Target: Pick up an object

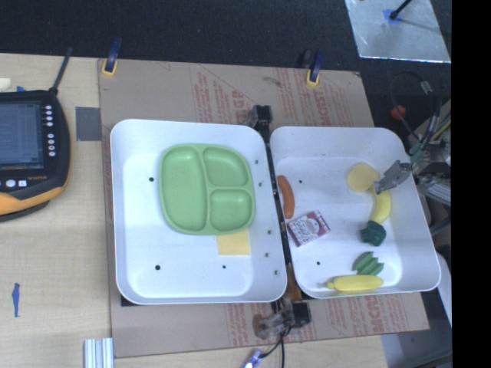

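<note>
The right bin [322, 150] holds several small items: an orange-brown sausage [286, 195] by its left wall, a pink packet [308, 228], a pale yellow round piece [360, 177], a small banana [380, 206], a dark green lump [374, 233], a green pod-like piece [368, 264] and a long yellow piece [355, 284] at the front wall. My gripper [394, 176] reaches in from the right edge. Its tip sits just right of the yellow round piece and above the banana. I see nothing held in it.
The left bin [134, 267] carries a green divided plate [207, 188] and a flat yellow square [234, 243] just in front of it. A tablet-like pendant [27, 153] lies at the bench's left. Clamps [310, 67] hold the cardboard at the back.
</note>
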`<action>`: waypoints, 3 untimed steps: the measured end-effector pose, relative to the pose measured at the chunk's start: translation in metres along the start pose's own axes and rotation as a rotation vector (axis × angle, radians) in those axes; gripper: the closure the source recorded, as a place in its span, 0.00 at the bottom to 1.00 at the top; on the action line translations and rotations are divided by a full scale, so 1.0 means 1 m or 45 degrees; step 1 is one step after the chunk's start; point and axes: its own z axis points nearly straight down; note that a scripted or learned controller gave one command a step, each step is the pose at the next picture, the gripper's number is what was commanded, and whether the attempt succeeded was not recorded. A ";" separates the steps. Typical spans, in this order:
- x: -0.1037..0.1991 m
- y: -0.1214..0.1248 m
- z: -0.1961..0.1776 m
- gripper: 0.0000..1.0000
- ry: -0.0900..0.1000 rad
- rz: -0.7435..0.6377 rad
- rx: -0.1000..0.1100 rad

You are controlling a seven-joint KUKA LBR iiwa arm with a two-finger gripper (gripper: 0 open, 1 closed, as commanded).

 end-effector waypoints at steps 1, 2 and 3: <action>-0.006 0.006 0.103 0.00 0.000 -0.001 0.003; -0.006 -0.022 0.132 0.00 0.000 -0.001 0.001; -0.007 -0.022 0.121 1.00 -0.001 -0.004 0.003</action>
